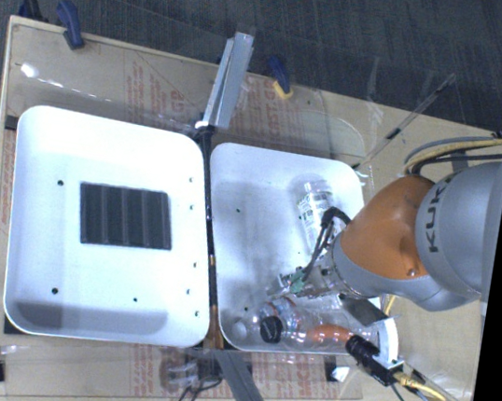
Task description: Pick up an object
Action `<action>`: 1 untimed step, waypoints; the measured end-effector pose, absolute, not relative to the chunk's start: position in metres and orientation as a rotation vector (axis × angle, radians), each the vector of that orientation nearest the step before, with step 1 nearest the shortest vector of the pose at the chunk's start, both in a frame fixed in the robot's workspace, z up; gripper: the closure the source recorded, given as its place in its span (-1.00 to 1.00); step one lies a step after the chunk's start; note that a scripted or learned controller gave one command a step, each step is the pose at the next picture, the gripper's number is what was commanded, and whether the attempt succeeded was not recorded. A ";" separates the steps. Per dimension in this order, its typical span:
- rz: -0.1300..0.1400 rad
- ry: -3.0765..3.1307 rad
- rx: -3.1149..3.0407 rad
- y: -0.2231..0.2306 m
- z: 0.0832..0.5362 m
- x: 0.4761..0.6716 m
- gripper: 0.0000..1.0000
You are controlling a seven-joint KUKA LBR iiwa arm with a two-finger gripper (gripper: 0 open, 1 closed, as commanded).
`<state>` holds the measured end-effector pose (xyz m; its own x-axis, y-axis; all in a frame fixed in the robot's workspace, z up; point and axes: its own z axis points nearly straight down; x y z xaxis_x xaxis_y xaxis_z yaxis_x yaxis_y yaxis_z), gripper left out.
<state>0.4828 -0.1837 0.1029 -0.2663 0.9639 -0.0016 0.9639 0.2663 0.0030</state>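
arm [415,240] low over right bin [253,186] | jaws: cannot tell, hidden under the wrist | clear plastic bottle [315,203] lies in the bin's far part, more clutter near front wall | likely light, slippery, dents easily; take it across the body

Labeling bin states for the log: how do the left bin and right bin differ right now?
The left bin holds a dark ribbed rectangular panel lying flat near its middle; the right bin holds clutter, including a clear plastic bottle and a dark-capped bottle near its lower edge. The arm reaches over the right bin, not over the left bin. Both are shallow, white, with rounded corners, side by side.
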 end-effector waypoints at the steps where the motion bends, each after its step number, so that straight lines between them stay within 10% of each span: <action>1: 0.002 2.498 1.900 -0.184 0.103 0.483 -1.00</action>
<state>0.4828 -0.1836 0.1027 -0.2667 0.9638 -0.0017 0.9638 0.2667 0.0028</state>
